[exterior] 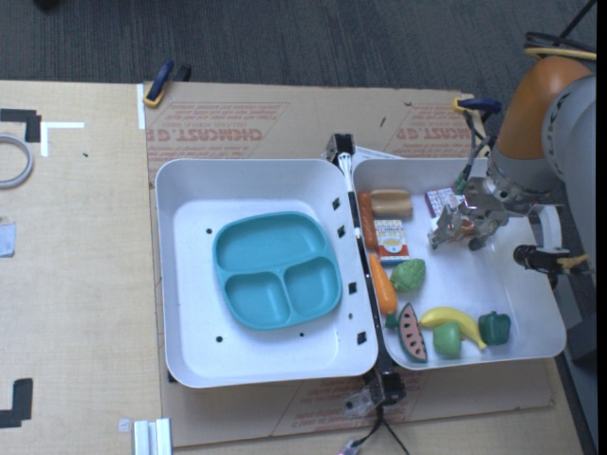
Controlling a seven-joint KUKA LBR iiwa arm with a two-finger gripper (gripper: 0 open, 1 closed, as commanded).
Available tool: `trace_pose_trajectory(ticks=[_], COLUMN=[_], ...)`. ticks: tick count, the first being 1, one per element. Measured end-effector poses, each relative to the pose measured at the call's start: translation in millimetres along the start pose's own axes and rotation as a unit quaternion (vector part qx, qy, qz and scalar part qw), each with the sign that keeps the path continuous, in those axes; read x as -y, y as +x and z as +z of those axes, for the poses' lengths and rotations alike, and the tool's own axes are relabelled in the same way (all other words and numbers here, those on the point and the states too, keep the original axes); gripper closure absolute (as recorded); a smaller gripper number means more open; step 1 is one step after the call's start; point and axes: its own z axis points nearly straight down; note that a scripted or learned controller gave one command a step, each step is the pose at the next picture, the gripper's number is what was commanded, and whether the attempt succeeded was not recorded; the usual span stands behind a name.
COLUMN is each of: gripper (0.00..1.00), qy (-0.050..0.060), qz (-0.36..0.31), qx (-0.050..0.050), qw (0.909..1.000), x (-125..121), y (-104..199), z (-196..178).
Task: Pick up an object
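Camera view showed the grey arm with its orange band (531,102) reaching in from the right over the right-hand shallow white bin (531,339). Its gripper (455,227) hung low in the upper middle of that bin, near a small purple-and-white printed packet (440,200) that lay just to its upper left. Whether the fingers were spread or clenched could not be told from this slant, and nothing could be made out between them.

Along the right bin's left wall lay a brown bread-roll toy (390,202), a small red-and-white printed carton (390,236) below it, and a long orange carrot toy (381,284) running down beside the divider. A green leafy lettuce toy (409,275) sat just right of the carrot. Near the bin's front edge were a red watermelon-slice toy (410,332), a yellow banana toy (453,320) touching a small green round fruit toy (447,342), and a dark green bell-pepper toy (494,327) just beside the banana's right end. All of these lay apart from the gripper.

The left-hand shallow white bin (190,349) held a teal plastic three-compartment tray (275,269) lying flat in its middle. Both bins rested on a brown cardboard sheet (247,126) spread over the pale wooden counter (71,282).
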Motion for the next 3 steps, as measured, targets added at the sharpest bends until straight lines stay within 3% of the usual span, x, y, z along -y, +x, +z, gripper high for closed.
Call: trace_pose_trajectory(ticks=[1,2,3], gripper=[1.0,0.0,0.0], qy=[-0.076,-0.076,-0.084], qz=[-0.01,-0.01,-0.011], qx=[0.013,0.013,0.017], qw=[0.997,0.997,0.9963], x=[34.5,34.5,14.5], y=[39.0,39.0,-1.8], z=[-120.6,-120.6,-22.2])
